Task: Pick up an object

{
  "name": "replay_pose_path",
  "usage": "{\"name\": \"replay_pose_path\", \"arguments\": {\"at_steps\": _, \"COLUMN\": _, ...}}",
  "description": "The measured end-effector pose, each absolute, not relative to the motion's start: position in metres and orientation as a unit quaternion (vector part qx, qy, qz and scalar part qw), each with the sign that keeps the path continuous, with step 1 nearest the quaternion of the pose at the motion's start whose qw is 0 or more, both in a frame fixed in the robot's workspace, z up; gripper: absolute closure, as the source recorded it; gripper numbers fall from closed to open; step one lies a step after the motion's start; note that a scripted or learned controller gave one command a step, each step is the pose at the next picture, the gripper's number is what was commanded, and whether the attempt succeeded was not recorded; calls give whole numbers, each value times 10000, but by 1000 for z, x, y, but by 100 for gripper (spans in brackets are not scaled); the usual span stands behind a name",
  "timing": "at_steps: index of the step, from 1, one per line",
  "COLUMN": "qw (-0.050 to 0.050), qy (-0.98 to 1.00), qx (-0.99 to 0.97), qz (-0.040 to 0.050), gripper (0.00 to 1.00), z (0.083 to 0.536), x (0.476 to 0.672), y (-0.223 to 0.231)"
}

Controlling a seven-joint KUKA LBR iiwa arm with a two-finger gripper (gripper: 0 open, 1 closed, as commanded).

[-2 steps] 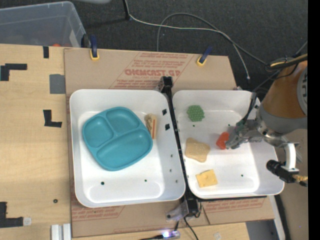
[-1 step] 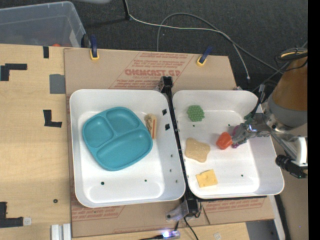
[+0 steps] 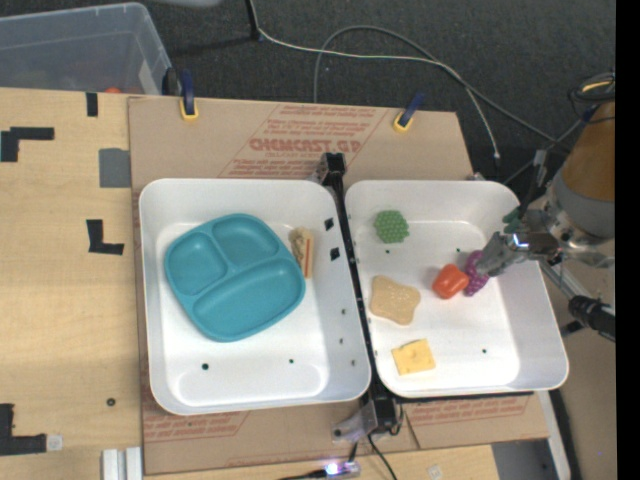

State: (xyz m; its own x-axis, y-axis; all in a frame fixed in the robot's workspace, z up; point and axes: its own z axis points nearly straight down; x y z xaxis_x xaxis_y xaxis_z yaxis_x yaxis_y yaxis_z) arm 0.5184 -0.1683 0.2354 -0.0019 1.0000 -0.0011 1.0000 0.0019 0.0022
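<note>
Gripper (image 3: 482, 266) sits low in the right bin (image 3: 530, 363), at about three o'clock of it, its purple-tipped end right beside a red-orange item (image 3: 450, 282); whether it is open or closed on anything I cannot tell, since the tip is small and blurred. No object looks lifted. Green ball (image 3: 391, 227) lies at eleven o'clock in that bin, tan bread (image 3: 393, 300) near nine, yellow cheese (image 3: 413, 357) near six. Blue plate (image 3: 234, 275) and a small brown stick (image 3: 303, 252) rest in the left bin (image 3: 250, 383). Judging by this, the grasp and the lift both remain.
</note>
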Motion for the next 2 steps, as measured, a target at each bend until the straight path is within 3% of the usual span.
{"name": "replay_pose_path", "arguments": {"at_steps": 2, "qw": -8, "qy": 7096, "qx": 7046, "qz": 2, "gripper": 100, "z": 244, "x": 521, "y": -57}}
